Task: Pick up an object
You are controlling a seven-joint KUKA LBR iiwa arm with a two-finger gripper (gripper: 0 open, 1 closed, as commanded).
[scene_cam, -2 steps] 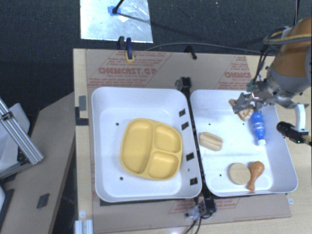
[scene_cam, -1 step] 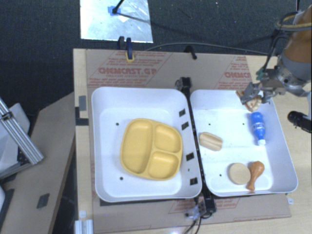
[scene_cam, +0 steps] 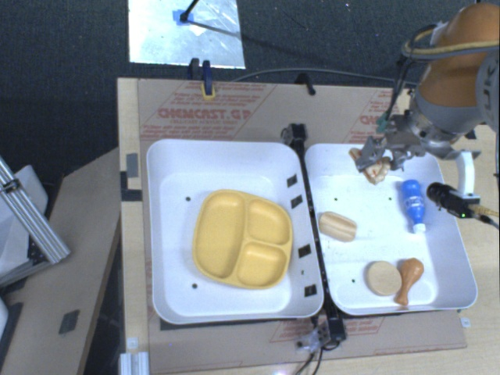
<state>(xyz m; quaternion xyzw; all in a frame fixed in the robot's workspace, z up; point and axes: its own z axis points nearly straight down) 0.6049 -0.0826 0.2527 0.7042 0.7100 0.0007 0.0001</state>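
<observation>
Tray (scene_cam: 242, 239) in left bin (scene_cam: 176, 178); bottle (scene_cam: 413, 203) in right bin (scene_cam: 457, 276).

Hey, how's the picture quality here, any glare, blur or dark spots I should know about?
Camera view: even, soft light; the white bins are bright with faint shadows; the foil-like sheet at top glares; the gripper and the tan item at it look slightly blurred; the dark backdrop hides detail.

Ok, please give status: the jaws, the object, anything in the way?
Gripper at right bin's far edge, on a small tan object; grasp unconfirmed. Blue bottle close beside. Bread roll, cookie, drumstick lie apart.
</observation>
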